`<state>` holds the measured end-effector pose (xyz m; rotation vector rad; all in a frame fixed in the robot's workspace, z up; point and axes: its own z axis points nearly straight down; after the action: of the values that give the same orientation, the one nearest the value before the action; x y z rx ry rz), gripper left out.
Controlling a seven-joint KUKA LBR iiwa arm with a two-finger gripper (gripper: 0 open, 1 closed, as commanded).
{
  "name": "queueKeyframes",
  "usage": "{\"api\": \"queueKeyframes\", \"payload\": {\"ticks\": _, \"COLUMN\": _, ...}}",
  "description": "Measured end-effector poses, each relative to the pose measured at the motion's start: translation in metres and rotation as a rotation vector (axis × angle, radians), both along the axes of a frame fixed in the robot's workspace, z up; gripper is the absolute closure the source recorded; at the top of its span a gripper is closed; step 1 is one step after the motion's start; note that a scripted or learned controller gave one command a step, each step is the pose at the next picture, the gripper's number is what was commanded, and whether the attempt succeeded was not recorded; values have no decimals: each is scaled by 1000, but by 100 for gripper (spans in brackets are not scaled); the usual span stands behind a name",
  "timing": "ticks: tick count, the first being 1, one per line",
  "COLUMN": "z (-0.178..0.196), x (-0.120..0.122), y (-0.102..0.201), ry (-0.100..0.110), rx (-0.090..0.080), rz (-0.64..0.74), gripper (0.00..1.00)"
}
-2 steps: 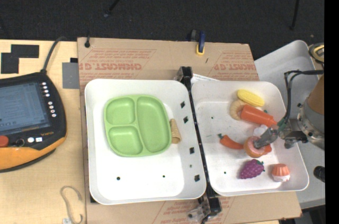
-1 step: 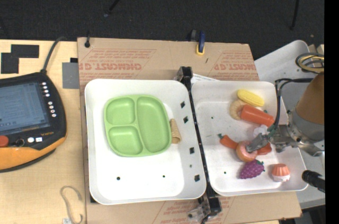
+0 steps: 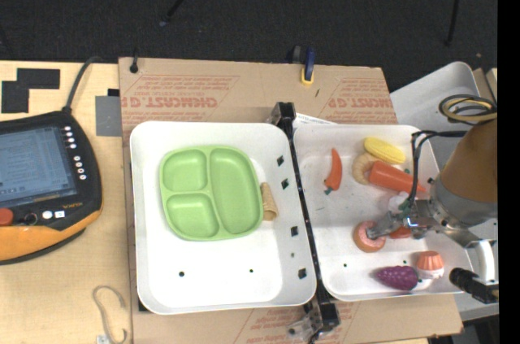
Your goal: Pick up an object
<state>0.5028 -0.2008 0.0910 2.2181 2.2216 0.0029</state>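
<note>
Nearby, purple grapes (image 3: 396, 277), red pepper (image 3: 333, 170), corn (image 3: 383, 149)

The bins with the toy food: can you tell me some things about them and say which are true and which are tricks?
1. The green plate lies in the left bin. True.
2. The purple grapes sit on the green plate. False: they lie in the right bin, near its front edge.
3. A red chili pepper lies in the right bin. True.
4. The yellow corn is in the left bin. False: it is in the right bin, toward the back.
5. The gripper is over the left bin. False: it is over the right bin, beside a round orange-pink toy.
</note>
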Motion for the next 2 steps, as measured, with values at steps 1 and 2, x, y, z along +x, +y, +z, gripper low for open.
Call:
{"api": "queueKeyframes", "payload": {"ticks": 1, "z": 11, "x": 0, "y": -1, "ry": 0, "rx": 5, "rz": -6, "gripper": 100}}
{"api": "queueKeyframes", "payload": {"ticks": 2, "z": 53, "x": -2, "y": -2, "ry": 2, "rx": 0, "rz": -3, "gripper": 100}}
